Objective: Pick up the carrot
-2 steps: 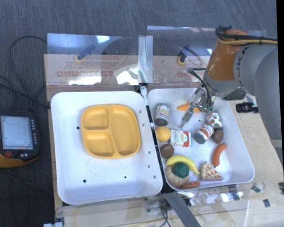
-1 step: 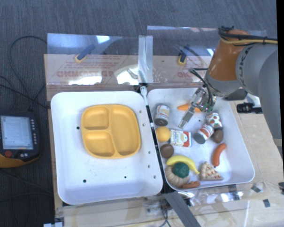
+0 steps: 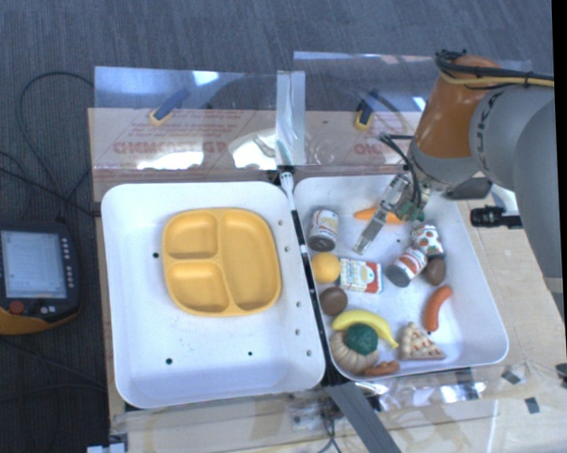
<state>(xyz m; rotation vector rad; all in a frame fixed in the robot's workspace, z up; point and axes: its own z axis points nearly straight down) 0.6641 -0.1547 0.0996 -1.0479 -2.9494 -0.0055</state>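
Observation:
The carrot (image 3: pixel 364 213) is a small orange piece lying near the back of the right bin (image 3: pixel 490 329), just right of a tin can. My gripper (image 3: pixel 377 224) reaches down from the upper right and hangs directly over the carrot. Its metal tips cross the carrot, so orange shows on both sides of them. Whether the carrot is held cannot be made out.
The right bin is crowded: a tin can (image 3: pixel 323 228), a lemon (image 3: pixel 326 268), a small carton (image 3: pixel 361 276), a red can (image 3: pixel 409 265), a banana (image 3: pixel 365 321), a sausage (image 3: pixel 437 308) and a pizza slice (image 3: pixel 420 343). The left bin (image 3: pixel 139 359) holds a yellow divided plate (image 3: pixel 221 261).

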